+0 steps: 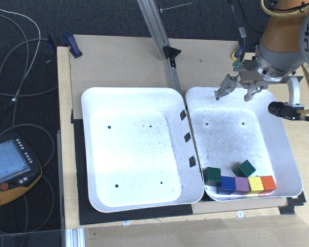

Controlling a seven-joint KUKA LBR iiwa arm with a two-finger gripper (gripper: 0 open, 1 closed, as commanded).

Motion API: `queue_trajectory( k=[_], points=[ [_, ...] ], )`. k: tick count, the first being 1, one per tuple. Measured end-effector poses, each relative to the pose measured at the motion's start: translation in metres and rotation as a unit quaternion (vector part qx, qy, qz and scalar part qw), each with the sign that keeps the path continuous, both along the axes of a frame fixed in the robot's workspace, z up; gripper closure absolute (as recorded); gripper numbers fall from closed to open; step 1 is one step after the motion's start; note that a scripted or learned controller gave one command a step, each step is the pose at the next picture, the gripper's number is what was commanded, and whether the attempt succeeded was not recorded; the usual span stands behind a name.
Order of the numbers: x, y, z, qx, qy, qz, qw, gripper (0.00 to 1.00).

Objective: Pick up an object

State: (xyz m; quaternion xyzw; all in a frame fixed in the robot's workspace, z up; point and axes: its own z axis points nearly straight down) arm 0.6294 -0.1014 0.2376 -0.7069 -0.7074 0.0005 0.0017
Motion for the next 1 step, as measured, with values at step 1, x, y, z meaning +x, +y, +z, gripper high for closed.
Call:
queue_trajectory(
  k=[1],
  points=[
    [0.0026,0.0726,-0.0404,0.0012,0.002,0.003,1.0000,0.00]
  ],
)
